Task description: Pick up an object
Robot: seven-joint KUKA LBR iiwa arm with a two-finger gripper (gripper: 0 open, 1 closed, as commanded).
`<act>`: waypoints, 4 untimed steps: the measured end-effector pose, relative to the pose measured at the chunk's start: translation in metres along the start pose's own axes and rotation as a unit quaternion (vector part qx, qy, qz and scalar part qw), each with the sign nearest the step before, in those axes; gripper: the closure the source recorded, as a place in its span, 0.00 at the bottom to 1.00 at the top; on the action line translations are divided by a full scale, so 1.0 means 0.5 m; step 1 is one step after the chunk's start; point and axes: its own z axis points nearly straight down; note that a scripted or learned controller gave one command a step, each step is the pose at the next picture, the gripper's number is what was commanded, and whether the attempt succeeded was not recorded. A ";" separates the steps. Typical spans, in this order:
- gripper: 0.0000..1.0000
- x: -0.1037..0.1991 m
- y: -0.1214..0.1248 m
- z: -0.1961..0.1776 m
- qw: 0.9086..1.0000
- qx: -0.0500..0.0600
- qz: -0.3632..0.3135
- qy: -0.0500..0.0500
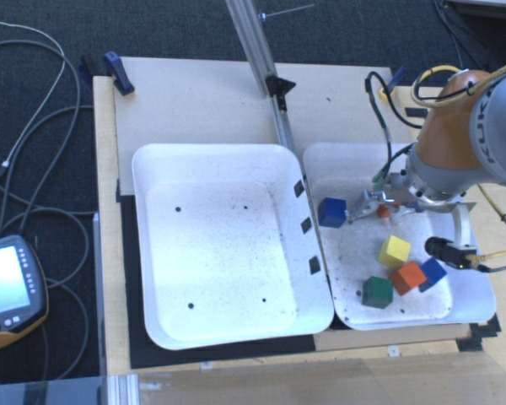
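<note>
In the right bin (354,165) a blue cube (331,212) lies close to the left wall. My gripper (358,212) is low in that bin, just right of this cube and right up against its right side. The grey arm with its orange band (455,133) reaches in from the right. Nearer the front of the same bin lie a yellow cube (396,250), an orange cube (410,276), a second blue cube (433,272) and a green cube (377,292), all apart from the gripper.
The left bin (152,175) adjoins the right one. A slanted metal pole (255,40) runs down to the divider between them. A black cable and fitting (445,251) hang by the arm over the right bin. A teach pendant (8,289) lies off the bench at left.
</note>
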 end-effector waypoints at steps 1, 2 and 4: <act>0.00 -0.030 -0.123 0.018 1.000 -0.002 0.000 0.000; 0.00 -0.053 -0.174 0.017 1.000 -0.003 -0.001 0.000; 1.00 0.116 -0.136 -0.007 1.000 -0.006 -0.006 0.001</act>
